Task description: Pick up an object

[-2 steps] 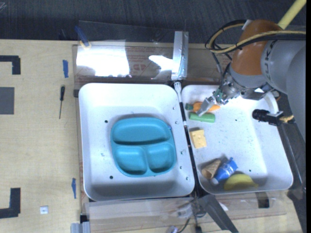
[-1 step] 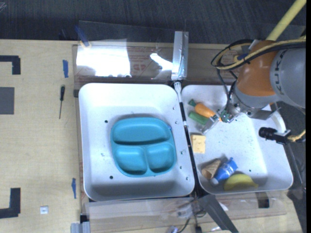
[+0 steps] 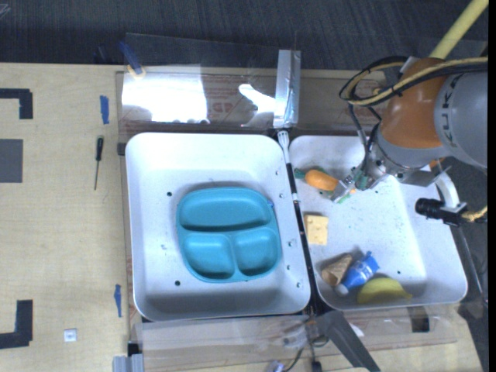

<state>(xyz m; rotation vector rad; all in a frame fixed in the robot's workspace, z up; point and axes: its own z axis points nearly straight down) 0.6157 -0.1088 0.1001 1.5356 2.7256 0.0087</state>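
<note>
In the right bin (image 3: 403,231), an orange carrot-shaped object (image 3: 320,180) lies at the far left near the divider. My gripper (image 3: 349,186) is low in that bin, just right of the orange object and close to touching it. Nothing can be seen held in it. A tan square piece (image 3: 315,229) lies nearer the front. At the front of the bin a brown chunk (image 3: 335,269), a blue tube (image 3: 359,272) and a yellow rounded object (image 3: 382,289) crowd together.
The left bin (image 3: 147,231) holds a blue divided plate (image 3: 227,232). The grey arm with its orange band (image 3: 418,111) reaches in over the right bin's far right corner, with cables (image 3: 372,84) looping above. A metal divider post (image 3: 287,91) stands behind the bins.
</note>
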